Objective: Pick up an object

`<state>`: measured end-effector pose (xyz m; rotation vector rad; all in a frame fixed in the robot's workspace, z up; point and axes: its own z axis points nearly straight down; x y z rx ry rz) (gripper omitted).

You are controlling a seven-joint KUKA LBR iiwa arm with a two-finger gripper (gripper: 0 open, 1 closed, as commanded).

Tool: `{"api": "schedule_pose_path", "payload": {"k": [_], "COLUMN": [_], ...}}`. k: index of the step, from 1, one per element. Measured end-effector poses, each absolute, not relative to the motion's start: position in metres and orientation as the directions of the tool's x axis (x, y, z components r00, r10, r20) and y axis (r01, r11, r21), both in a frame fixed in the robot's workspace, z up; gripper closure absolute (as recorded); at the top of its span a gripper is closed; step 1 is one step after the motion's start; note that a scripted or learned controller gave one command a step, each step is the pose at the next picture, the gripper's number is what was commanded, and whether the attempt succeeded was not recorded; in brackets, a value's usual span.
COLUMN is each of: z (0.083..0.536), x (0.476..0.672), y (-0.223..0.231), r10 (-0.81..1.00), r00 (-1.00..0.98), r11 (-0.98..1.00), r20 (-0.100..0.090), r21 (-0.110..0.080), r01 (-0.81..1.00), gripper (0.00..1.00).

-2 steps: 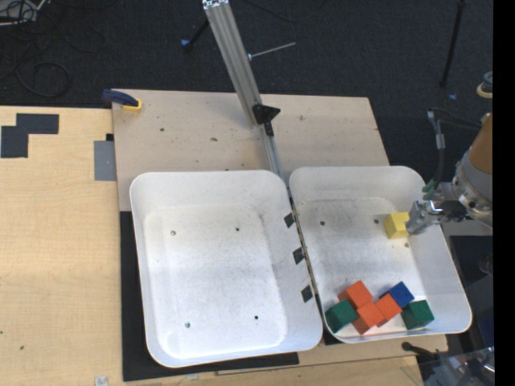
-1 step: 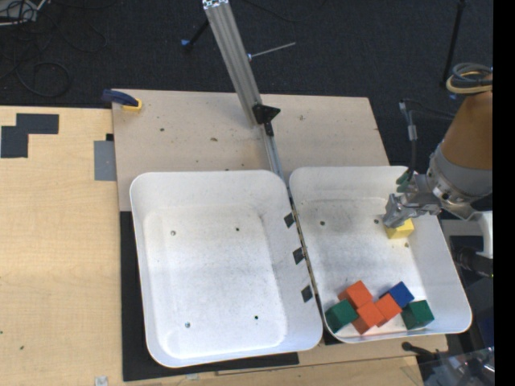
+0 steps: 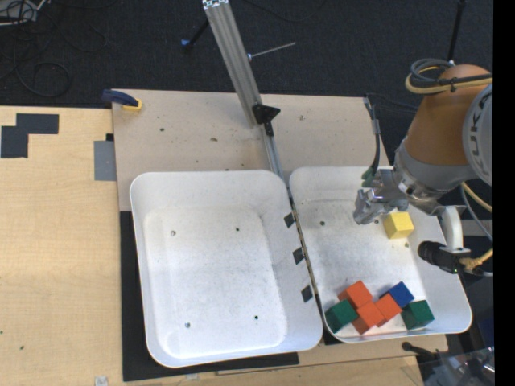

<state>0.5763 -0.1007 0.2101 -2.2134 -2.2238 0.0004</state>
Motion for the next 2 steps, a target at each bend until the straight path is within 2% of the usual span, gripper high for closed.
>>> {"api": "schedule_pose_path", "payload": {"k": [2], "z": [0.232], "x": [0.577], "y": [0.016], "r10": [1.000], "r00": [-0.005], "r11": [0.005], "r20": [0.003], "r21": [-0.002], "r01": [1.000], "gripper": [1.00]}}
